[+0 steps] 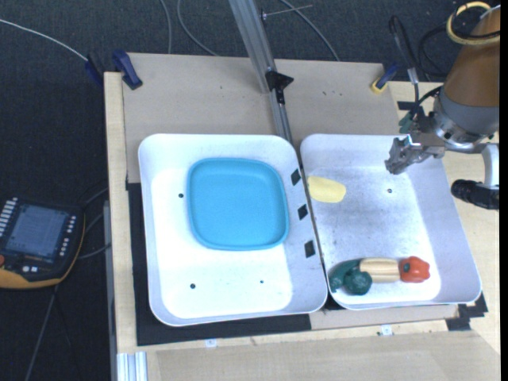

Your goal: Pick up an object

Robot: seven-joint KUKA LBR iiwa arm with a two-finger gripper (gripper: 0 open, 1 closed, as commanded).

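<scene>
Gripper (399, 159) is seen over the upper right part of the right bin (444, 213), hanging from the grey wrist with the orange band above it. Whether it is released or clenched cannot be told from this angle; nothing is seen held in it.

Candidate objects, all in the right bin:
- Yellow object (326, 189) is located at the bin's left wall, upper half, well apart from the gripper, lying flat.
- Green object (352, 279) is located at the near edge, left of centre.
- Tan cylinder (379, 270) is laid on its side, touching the green object on one end.
- Red object (413, 269) is placed at the cylinder's other end, touching or just beside it; exact contact cannot be told.

The three near-edge items are lined up in a row, well apart from the gripper.

Left bin (159, 213) is occupied by a blue square plate (237, 203), set flat, upper-centre of the bin.

Both bins are seated side by side on the wooden bench (198, 94). A metal rail (258, 38) is run diagonally from the top down to the gap between the bins. Blue clamps (125, 68) are fixed at the bench's far corners. A teach pendant (36, 236) is laid on the dark floor to the left, with cables around it.
</scene>
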